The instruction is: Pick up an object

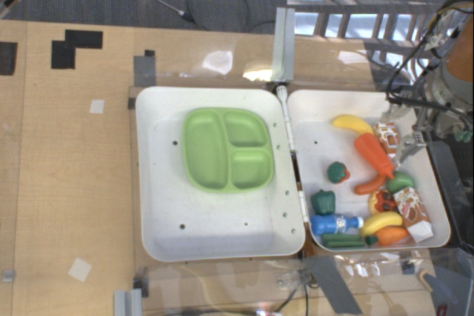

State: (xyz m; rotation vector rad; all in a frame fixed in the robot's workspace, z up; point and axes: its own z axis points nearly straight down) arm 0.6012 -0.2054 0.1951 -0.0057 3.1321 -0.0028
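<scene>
Approach step: gripper [409,146], finger spread indeterminate and nothing seen held, hangs at the right bin's [311,115] three-o'clock edge just beside the carrot [372,154], which lies at bin centre-right; next move likely calls for descent squarely over it.

Finding no readable text anywhere; printing on the small cartons [409,205] right of the green divided plate [227,149] blurring beyond reading.
</scene>
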